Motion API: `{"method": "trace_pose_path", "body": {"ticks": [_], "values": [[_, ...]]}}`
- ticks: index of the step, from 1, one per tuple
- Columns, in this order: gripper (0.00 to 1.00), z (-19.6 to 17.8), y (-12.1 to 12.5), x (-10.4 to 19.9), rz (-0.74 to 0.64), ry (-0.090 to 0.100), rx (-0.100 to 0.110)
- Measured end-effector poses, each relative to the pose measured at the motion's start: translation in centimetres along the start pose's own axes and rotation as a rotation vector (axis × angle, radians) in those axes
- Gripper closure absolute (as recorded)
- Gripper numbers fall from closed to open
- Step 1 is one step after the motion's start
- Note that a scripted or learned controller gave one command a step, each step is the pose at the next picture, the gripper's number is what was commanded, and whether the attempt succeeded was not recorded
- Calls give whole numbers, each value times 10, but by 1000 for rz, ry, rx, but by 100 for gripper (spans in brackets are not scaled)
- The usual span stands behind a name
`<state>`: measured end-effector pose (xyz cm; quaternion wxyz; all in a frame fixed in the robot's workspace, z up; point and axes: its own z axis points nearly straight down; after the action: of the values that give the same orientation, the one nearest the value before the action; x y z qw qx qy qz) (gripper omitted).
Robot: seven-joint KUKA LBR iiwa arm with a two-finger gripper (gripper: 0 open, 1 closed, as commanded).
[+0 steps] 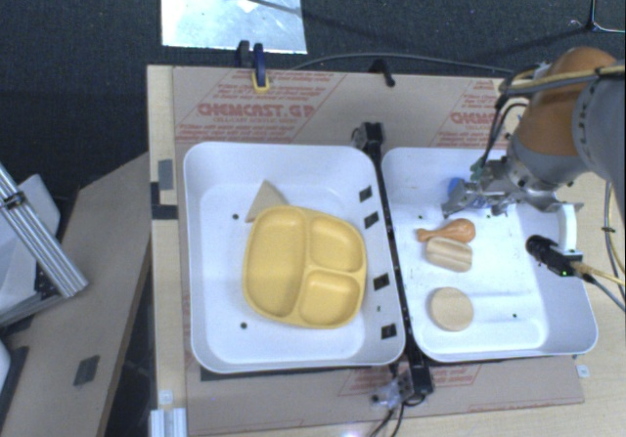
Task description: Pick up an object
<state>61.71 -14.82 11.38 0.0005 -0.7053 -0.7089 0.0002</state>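
My gripper (472, 195) hangs low over the back of the right bin (562, 332), with the arm reaching in from the right. A small blue object (457, 188) shows right at its tip; whether it is gripped is unclear. Just in front of the gripper lies an orange drumstick-shaped piece (450, 230). A tan wooden loaf-shaped block (449, 253) touches it on the near side. Further toward the front lies a round tan wooden disc (451, 308).
The left bin (210, 327) holds a yellow divided plate (303, 264) and a tan wedge (264, 198) at the plate's back left corner. A black divider with clips (383, 230) runs between the bins. A metal frame (34, 240) stands at the far left.
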Motion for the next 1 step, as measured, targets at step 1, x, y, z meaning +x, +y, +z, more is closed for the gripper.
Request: {"method": "trace_pose_path", "body": {"ticks": [1], "values": [[0, 30, 0, 1, 1, -1, -1]]}}
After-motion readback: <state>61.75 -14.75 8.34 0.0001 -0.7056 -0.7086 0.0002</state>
